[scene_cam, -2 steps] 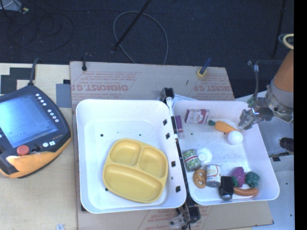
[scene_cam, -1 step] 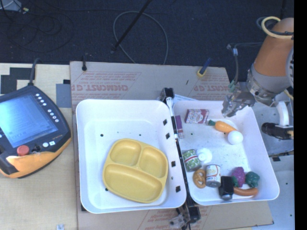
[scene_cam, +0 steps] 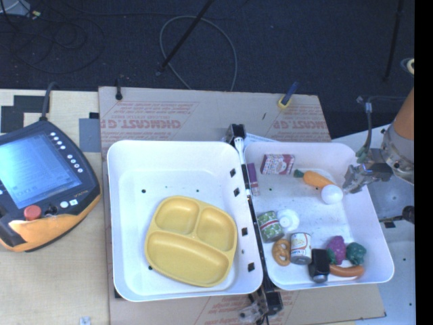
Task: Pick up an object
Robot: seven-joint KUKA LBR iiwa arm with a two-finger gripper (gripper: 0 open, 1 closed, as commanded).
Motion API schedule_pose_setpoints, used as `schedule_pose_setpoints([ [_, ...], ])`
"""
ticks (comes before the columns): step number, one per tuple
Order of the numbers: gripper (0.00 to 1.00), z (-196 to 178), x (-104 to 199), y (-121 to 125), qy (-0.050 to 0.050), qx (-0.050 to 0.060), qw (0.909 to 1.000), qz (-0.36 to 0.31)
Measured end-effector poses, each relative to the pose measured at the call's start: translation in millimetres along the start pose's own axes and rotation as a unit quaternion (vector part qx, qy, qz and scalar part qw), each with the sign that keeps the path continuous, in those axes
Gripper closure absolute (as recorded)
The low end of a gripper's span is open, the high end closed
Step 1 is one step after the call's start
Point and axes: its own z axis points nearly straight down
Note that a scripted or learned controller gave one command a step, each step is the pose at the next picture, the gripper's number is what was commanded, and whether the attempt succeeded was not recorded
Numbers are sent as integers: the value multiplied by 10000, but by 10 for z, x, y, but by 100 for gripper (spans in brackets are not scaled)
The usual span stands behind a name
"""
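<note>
Hovering at the right bin's (scene_cam: 379, 239) upper right rim, the fingers (scene_cam: 353, 177) hang just beside the white ball (scene_cam: 331, 194), which lies a little down and left of them (whether they are spread or pressed together I cannot tell). The carrot (scene_cam: 316, 179) lies just past the ball, its long axis running left to right.

Light: bright, even, you get glare on both white bins (scene_cam: 120, 181) | shadows: soft | focus: slightly soft, grainy
</note>
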Motion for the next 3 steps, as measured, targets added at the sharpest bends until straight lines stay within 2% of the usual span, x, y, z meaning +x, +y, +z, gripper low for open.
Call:
schedule_pose_setpoints([
  [1,100,125,537,750,11,-44,10000,-66],
  [2,100,132,64,343,7,-15,10000,-23],
  [3,100,-39,119,395,7,-36,10000,-36],
])
